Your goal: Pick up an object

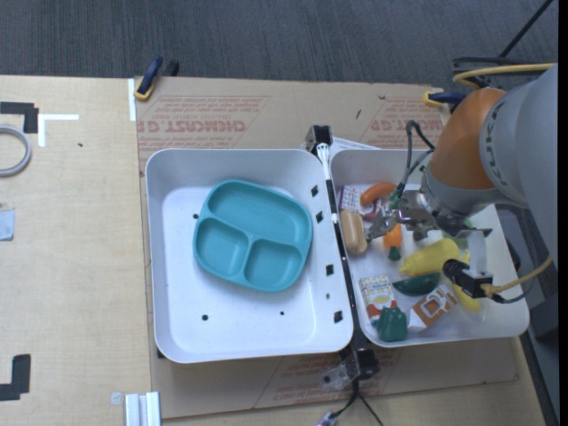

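Observation:
My gripper (391,221) is down inside the right bin (506,322), at its upper middle, among a pile of toy food. Just above it lies an orange carrot (379,191). A tan hot dog bun (353,232) lies to its left against the bin wall. A small orange piece (393,236) sits directly under the gripper tip, touching or nearly so. A yellow banana-like piece (432,257) and a dark green piece (415,284) lie below and to the right. The arm's grey wrist and orange band (466,145) cover the bin's upper right part.
The left bin (169,327) holds a teal divided plate (254,235). In the right bin's lower part are a green pepper (391,326), a small printed carton (374,288) and an orange-white box (435,307). A clip (319,138) joins the bins at the top.

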### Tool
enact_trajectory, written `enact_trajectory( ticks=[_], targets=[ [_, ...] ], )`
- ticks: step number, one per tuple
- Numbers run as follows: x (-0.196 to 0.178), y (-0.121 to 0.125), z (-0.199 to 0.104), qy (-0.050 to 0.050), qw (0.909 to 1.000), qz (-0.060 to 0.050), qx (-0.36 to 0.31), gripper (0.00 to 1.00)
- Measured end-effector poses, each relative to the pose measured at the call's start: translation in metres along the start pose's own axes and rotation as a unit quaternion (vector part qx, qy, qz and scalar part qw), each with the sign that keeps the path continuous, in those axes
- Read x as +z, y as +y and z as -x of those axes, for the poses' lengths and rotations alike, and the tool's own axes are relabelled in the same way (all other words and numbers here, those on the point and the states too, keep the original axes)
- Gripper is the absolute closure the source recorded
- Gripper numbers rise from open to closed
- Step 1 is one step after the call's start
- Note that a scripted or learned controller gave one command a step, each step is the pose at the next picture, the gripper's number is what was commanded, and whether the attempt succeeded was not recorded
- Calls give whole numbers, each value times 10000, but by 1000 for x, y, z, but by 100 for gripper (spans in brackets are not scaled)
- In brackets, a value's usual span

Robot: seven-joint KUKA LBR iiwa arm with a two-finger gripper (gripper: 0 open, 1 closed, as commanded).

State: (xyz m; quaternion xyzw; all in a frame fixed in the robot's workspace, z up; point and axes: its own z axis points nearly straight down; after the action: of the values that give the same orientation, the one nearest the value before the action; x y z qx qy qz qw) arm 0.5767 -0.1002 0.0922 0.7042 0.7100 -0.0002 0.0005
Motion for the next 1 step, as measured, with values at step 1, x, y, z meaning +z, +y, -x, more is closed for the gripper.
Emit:
enact_trajectory(
  ticks=[1],
  targets=[
    [-10, 0, 0, -5, 10000, 2, -20, 100]
  ],
)
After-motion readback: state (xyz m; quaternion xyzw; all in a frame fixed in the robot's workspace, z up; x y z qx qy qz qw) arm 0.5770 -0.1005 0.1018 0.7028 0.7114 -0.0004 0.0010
